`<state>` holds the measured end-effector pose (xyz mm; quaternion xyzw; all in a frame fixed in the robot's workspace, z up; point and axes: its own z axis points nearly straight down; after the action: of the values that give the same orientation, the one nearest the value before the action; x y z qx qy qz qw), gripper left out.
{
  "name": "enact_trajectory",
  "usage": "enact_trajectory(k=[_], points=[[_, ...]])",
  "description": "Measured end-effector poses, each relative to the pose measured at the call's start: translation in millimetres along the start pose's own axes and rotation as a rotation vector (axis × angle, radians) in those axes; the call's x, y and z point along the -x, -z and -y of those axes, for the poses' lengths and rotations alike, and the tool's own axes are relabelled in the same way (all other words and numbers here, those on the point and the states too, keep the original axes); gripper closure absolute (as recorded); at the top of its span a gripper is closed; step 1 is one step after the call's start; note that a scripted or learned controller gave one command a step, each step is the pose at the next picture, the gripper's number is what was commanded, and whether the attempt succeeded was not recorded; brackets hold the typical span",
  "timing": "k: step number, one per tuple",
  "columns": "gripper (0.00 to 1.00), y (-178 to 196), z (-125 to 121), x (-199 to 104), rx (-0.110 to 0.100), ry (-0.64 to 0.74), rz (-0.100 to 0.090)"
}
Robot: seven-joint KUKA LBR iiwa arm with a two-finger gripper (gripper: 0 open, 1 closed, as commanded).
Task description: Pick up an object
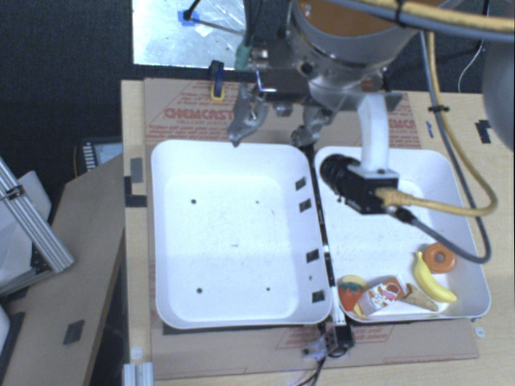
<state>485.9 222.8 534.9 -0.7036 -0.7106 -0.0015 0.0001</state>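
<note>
The arm hangs over the far edge of the left bin (233,232) with its gripper (278,131) open and empty, while the banana (432,280), orange (439,257) and what seems a packet (381,294) crowd the right bin's (451,175) near corner, so a grasp there may slip against the wall.

Arm (378,22): grey metal, broad orange band. Yellow cable (451,175) loops beside gripper (273,131); black cylindrical unit (354,182) on white bracket (374,139).
</note>
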Motion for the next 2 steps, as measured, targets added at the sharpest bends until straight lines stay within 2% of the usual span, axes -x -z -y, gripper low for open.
enact_trajectory(k=[1, 2], points=[[0.0, -0.5, -101.5, 77.2, 0.003, -0.018, 0.004], [0.0, 1.1, -4.8, 86.9, -0.002, -0.005, 0.001]])
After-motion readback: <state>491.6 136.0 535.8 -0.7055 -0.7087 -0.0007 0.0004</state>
